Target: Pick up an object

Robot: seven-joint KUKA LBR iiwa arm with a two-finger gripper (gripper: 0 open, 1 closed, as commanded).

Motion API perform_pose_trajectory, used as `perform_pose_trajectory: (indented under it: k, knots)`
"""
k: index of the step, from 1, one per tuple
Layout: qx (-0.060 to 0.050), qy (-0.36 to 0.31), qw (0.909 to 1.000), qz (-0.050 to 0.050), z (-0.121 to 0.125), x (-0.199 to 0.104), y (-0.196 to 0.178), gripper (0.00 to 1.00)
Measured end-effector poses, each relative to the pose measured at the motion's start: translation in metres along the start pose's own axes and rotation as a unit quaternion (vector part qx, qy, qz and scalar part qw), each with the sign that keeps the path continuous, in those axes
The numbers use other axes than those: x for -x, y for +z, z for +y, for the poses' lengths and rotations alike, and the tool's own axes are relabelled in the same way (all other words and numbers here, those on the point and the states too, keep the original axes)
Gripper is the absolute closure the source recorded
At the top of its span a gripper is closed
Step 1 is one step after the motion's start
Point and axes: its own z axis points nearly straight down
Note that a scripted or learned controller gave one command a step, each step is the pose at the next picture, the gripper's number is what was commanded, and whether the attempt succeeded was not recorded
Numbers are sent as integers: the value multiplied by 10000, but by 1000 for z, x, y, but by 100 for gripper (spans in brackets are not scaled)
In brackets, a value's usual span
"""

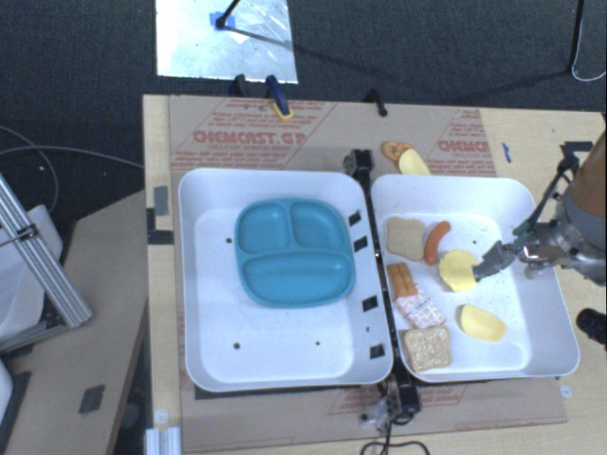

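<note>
The right bin (541, 207) holds several toy foods: a bread slice (406, 239), an orange-red sausage (434, 242), a round yellow piece (457, 271), a second yellow piece (482, 323), a brown square cracker (429, 348), a pink-and-white wafer (418, 308) and an orange bar (401, 278). My gripper (512, 265) hangs over the right half of this bin, open. One dark fingertip (484, 265) lies at the right edge of the round yellow piece. Nothing is between the fingers.
The left bin (204, 339) holds a blue divided plate (292, 252). Behind the right bin, on the cardboard, lie a yellow piece (413, 163) and an orange piece (394, 150). Black clips line the divider (375, 282) between the bins.
</note>
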Motion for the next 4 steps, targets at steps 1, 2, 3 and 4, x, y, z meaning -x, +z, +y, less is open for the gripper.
perform_pose_trajectory:
  k: [1,2,3,4]
  knots:
    - [-12,-34,10000,17,-8,-65,20,0]
    - [-13,-53,10000,32,4,-183,39,0]
    - [28,-42,10000,25,71,-263,22,0]
    - [39,-35,10000,28,112,-329,-21,0]
